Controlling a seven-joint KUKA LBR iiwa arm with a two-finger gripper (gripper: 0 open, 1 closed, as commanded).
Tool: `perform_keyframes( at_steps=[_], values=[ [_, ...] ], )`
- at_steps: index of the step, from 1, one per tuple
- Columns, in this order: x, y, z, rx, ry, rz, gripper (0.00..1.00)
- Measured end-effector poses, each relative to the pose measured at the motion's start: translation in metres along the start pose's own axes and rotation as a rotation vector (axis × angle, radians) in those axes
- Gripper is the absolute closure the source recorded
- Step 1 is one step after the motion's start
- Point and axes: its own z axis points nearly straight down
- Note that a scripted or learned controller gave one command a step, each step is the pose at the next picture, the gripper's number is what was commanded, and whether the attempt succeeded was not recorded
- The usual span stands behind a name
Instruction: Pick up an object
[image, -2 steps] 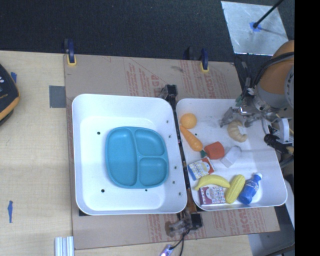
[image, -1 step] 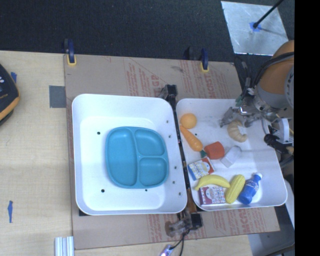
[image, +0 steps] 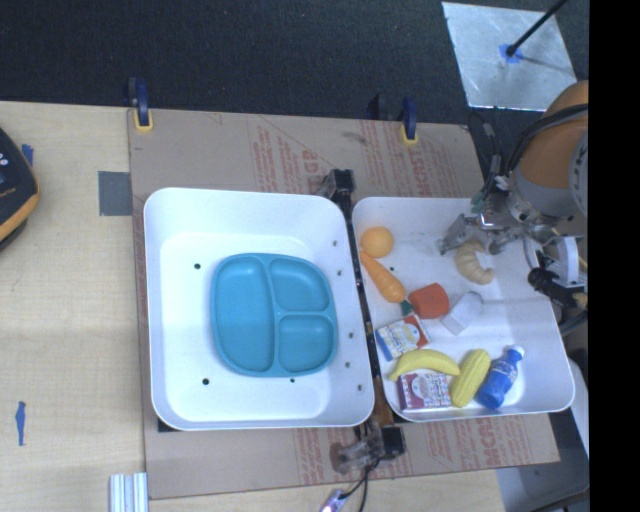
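Gripper (image: 478, 232) low over the far part of the right bin (image: 560, 400), fingers spread open and holding nothing, just above a pale croissant (image: 474, 263). Orange ball (image: 377, 241) and carrot (image: 384, 279) close to the left wall. Banana (image: 424, 362), corn (image: 470, 377) and blue bottle (image: 498, 378) crowded along the near edge. Bare floor between croissant and right wall. Left bin (image: 160, 300) with a blue divided plate (image: 274, 313), wide white margin around.
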Motion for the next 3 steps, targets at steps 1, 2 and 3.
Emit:
perform_keyframes(
  at_steps=[1,2,3],
  values=[
    [0.0,0.0,0.0,0.0,0.0,0.0,0.0],
    [0.0,0.0,0.0,0.0,0.0,0.0,0.0],
    [0.0,0.0,0.0,0.0,0.0,0.0,0.0]
  ],
)
